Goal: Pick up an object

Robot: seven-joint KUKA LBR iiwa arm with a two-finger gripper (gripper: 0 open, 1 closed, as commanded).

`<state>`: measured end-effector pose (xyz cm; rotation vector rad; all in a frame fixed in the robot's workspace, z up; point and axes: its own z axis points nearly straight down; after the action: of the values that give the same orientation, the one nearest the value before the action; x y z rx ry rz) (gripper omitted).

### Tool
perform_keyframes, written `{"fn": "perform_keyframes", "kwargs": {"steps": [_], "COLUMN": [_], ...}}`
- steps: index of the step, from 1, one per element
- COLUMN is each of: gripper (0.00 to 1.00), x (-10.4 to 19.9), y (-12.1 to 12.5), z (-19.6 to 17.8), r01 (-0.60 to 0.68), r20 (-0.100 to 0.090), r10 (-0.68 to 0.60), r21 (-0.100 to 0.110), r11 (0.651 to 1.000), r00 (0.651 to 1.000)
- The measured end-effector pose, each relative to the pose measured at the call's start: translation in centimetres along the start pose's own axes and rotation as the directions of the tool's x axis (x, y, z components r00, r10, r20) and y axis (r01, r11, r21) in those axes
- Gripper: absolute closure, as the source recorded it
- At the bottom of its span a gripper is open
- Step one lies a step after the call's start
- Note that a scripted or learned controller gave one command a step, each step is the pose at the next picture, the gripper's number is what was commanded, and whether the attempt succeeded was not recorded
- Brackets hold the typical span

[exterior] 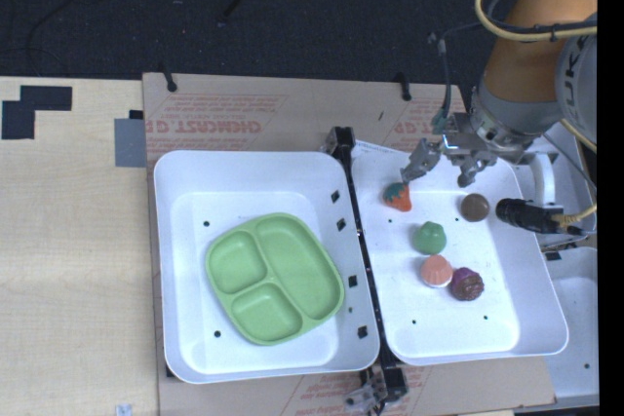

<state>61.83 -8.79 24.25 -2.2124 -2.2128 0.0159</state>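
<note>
My gripper point(441, 165) hangs released, fingers spread, above the far edge of the right-hand shallow white plastic bin point(531, 331), just beyond the small orange carrot-shaped toy with a green top point(397, 198). Under that bin lies printed cardboard point(244, 117) on the pale wooden worktop point(68, 278).
</note>
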Motion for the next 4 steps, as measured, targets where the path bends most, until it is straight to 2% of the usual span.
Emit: {"fn": "perform_keyframes", "kwargs": {"steps": [1,3,4], "gripper": [0.00,0.00,0.00], "x": [0.0,0.4,0.2], "y": [0.2,-0.5,0.0], "z": [-0.8,9.2,13.8], "r01": [0.002,-0.002,-0.001], "r20": [0.001,0.000,0.001], "r10": [-0.001,0.002,0.001], "r21": [-0.013,-0.008,-0.009], "r11": [1.000,1.000,1.000], "r00": [1.000,1.000,1.000]}}
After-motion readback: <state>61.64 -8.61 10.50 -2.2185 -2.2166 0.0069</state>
